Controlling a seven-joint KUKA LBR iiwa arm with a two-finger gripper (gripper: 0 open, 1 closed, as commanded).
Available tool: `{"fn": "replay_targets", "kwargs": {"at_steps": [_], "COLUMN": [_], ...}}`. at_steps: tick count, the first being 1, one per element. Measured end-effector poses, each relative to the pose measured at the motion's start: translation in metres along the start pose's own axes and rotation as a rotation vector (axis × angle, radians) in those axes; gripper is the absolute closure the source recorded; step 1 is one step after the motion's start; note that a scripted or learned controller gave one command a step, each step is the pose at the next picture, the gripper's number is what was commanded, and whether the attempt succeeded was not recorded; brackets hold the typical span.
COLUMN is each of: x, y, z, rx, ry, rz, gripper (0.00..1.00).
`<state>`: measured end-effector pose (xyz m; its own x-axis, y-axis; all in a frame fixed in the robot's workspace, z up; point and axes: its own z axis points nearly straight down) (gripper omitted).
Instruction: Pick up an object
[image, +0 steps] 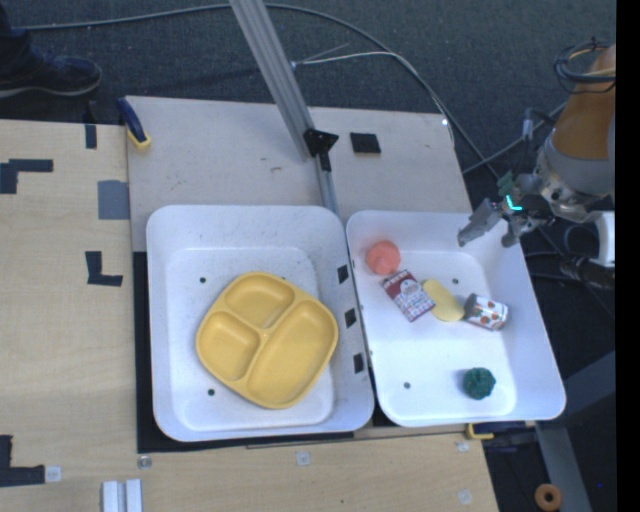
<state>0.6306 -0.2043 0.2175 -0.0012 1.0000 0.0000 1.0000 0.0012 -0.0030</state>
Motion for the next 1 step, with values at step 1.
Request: {"fn": "replay_targets", "kwargs": {"at_steps": [1], "x": [0.0000], "y": [0.0004], "z": [-0.0008], "rx": [-0.002], "ry": [-0.001], "rz": [0.000], "gripper": [0.00]}}
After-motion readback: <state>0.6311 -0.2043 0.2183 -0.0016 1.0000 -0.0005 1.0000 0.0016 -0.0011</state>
